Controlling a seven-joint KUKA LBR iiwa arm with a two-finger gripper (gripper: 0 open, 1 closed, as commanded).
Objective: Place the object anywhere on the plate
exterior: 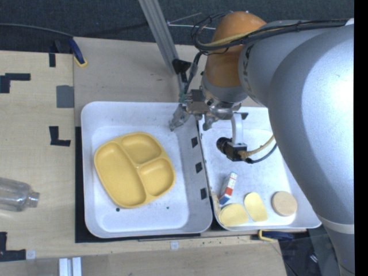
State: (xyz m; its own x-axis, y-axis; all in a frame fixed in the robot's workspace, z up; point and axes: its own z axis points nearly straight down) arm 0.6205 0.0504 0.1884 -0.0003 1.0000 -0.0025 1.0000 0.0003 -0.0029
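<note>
A yellow three-compartment plate (134, 169) lies flat in the left bin. Small objects, a tube (229, 188), yellow pieces (255, 206) and a tan disc (284, 203), lie in the right bin.

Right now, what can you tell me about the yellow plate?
The plate is a yellow divided dish that looks like plastic, with rounded corners and three compartments: one long section on its left and two smaller ones on its right. It lies flat, right side up and turned at a slant, on the floor of the left bin. Nothing rests in it. The gripper is above the bin's far right corner, apart from the plate.
</note>
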